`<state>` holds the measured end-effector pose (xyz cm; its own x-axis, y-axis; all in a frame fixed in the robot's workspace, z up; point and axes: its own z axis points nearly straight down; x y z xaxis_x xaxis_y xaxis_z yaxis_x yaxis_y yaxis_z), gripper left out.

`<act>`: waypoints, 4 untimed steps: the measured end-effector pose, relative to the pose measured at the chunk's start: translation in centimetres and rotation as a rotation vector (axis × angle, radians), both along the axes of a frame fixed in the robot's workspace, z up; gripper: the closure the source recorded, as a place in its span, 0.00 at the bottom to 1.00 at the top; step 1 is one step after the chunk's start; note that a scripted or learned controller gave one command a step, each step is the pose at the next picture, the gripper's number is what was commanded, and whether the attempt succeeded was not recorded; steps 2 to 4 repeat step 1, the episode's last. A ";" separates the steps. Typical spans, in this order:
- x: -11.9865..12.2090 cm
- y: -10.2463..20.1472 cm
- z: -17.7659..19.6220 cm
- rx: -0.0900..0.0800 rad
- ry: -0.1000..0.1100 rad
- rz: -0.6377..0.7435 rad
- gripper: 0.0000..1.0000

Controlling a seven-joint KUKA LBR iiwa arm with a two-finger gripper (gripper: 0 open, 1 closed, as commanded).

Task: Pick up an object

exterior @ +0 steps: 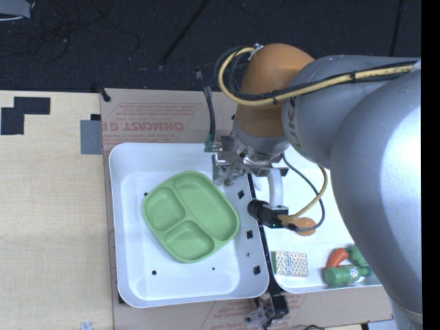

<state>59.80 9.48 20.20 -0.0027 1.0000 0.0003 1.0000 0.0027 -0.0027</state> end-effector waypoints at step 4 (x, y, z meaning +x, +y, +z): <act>0.0 0.0 0.0 -0.001 0.001 0.000 0.00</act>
